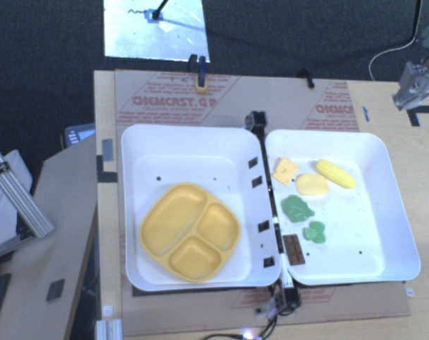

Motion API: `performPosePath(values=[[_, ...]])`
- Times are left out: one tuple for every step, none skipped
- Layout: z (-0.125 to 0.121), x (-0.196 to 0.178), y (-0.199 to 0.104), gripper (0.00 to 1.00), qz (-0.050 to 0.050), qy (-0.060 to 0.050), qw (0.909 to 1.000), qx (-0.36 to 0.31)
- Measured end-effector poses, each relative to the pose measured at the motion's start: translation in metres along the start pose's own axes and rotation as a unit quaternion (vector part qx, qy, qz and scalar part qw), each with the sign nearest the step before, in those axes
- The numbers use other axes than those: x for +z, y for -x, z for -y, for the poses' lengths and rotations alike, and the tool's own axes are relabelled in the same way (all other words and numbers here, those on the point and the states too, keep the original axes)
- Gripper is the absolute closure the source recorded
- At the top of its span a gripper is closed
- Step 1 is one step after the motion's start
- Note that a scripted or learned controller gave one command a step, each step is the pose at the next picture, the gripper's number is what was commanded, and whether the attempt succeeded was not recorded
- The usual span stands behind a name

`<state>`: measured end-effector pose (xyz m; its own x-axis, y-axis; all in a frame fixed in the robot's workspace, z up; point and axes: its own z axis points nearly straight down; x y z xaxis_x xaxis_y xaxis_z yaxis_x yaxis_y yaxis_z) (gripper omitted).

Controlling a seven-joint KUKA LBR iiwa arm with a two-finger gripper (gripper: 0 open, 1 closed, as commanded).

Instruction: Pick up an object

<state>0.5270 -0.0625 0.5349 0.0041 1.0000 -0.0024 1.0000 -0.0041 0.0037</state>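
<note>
Waiting near top right corner, well above right bin (391, 190): gripper (415, 85), empty-looking, finger spread impossible to tell. Nothing picked yet. Toy corn (335, 173), cheese wedge (285, 169), green pieces (297, 208) lie inside that bin; yellow divided tray (189, 231) in neighbouring left bin.

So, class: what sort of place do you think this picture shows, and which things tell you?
Probably a robot test bench: two white bins side by side, toy food such as corn, and a yellow divided tray.
</note>
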Motion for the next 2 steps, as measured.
performPosePath(values=[[0.042,-0.001,-0.016,1.00,-0.001,0.000,1.0000,-0.004],[-0.060,0.002,0.043,1.00,0.000,0.000,1.0000,-0.001]])
